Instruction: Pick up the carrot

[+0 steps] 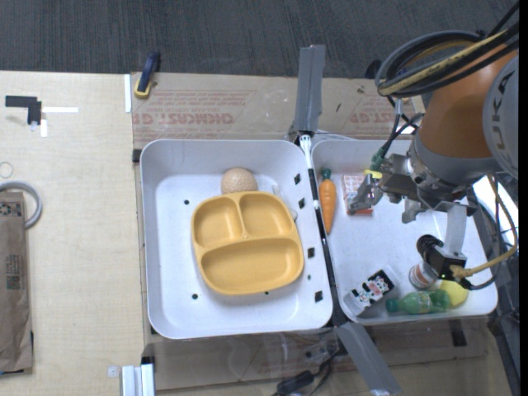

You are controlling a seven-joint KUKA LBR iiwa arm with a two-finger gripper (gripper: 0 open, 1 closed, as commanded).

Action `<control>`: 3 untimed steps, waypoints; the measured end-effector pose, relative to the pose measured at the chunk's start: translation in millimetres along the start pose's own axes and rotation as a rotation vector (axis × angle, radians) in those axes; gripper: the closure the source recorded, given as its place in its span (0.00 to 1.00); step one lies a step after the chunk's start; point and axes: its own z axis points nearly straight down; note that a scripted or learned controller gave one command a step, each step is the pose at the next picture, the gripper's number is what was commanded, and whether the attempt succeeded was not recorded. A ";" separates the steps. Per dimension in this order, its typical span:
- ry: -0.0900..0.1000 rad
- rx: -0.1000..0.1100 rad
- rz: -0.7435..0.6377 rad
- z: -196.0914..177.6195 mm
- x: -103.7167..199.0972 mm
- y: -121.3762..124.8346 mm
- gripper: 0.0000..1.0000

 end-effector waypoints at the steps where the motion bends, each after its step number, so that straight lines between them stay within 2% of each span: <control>1: 0.000 0.003 0.172 55.5 46.0 -9.8 0.00; 2: 0.000 0.003 0.363 56.0 -18.9 -7.6 0.00; 3: 0.001 0.003 0.343 55.9 -27.0 -36.7 0.00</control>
